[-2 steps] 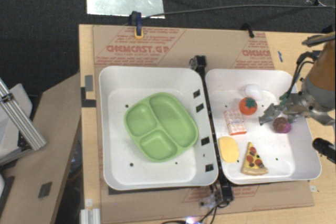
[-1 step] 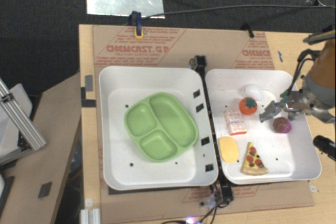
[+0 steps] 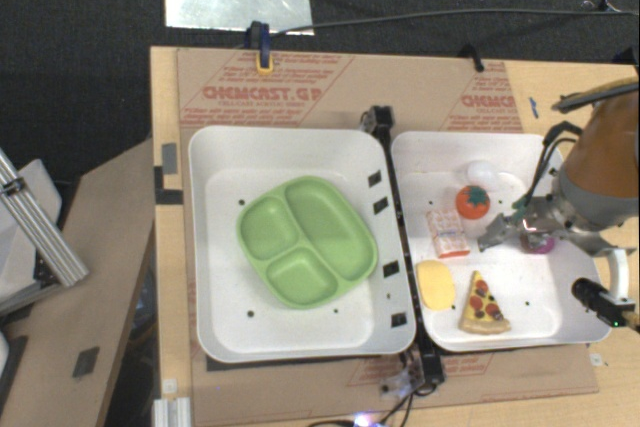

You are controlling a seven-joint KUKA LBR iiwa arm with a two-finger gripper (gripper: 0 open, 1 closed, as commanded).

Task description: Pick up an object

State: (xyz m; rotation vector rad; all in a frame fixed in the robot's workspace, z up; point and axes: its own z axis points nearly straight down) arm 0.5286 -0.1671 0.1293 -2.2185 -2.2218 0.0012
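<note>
The claw (image 3: 505, 233) is positioned low in the right bin (image 3: 530, 333); its finger state cannot be determined at this resolution. Adjacent objects: a tomato (image 3: 473, 201) just above-left, a small packet (image 3: 447, 232) to the left, a yellow piece (image 3: 435, 284) and a pizza slice (image 3: 484, 304) below. A purple item (image 3: 540, 241), possibly a toy, sits under the wrist. The left bin (image 3: 225, 335) contains a green divided plate (image 3: 305, 241).

A pale green three-compartment plastic plate (image 3: 306, 242) sits in the left white bin (image 3: 215, 165). In the right white bin (image 3: 425, 150) lie a red tomato with a green top (image 3: 473, 201), a plain yellow slab (image 3: 436, 284), and a yellow-orange pizza slice dotted red and dark (image 3: 483, 305). The tabletop (image 3: 330, 85) is tan with red lettering.
</note>
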